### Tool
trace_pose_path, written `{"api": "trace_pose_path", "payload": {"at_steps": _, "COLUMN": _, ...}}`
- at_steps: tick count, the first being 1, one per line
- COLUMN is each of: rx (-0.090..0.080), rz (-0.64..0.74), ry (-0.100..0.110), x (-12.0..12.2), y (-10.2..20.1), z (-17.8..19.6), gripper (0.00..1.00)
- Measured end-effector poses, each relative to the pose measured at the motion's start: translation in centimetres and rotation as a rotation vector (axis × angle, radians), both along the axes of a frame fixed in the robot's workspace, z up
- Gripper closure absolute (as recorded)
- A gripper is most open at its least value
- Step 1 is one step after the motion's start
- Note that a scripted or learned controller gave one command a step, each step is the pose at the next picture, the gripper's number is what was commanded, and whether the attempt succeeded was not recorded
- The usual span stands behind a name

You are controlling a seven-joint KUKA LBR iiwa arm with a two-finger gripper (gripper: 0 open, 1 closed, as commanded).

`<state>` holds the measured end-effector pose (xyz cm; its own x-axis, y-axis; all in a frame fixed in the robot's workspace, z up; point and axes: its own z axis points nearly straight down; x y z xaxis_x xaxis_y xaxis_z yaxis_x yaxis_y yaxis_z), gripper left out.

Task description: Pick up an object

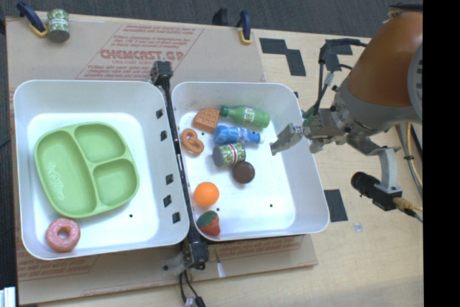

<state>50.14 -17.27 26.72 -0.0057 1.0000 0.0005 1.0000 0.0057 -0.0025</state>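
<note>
Green bottle (246, 115) lying, cap pointing left | pincer (286, 141) state unclear

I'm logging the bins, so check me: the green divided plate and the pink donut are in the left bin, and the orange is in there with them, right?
Not quite. The camera view shows the green divided plate and the pink donut in the left bin, but the orange lies in the right bin.

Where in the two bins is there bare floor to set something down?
Right bin: free along its right side and lower right, past the chocolate ball and orange; upper left is crowded with toys. Left bin: bare strip between green tray and divider, right of pink donut.
</note>
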Motion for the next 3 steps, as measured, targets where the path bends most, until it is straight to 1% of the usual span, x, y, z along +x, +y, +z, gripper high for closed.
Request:
{"api": "trace_pose_path", "payload": {"at_steps": 1, "rx": 0.000, "rz": 0.000, "ry": 0.002, "x": -2.6, "y": -3.9, "z": -11.7, "gripper": 0.00}}
{"api": "trace_pose_path", "payload": {"at_steps": 2, "rx": 0.001, "rz": 0.002, "ry": 0.002, "x": -2.6, "y": -3.8, "z": -16.8, "gripper": 0.00}}
{"api": "trace_pose_path", "payload": {"at_steps": 3, "rx": 0.000, "rz": 0.007, "ry": 0.002, "x": -2.5, "y": -3.8, "z": -15.8, "gripper": 1.00}}
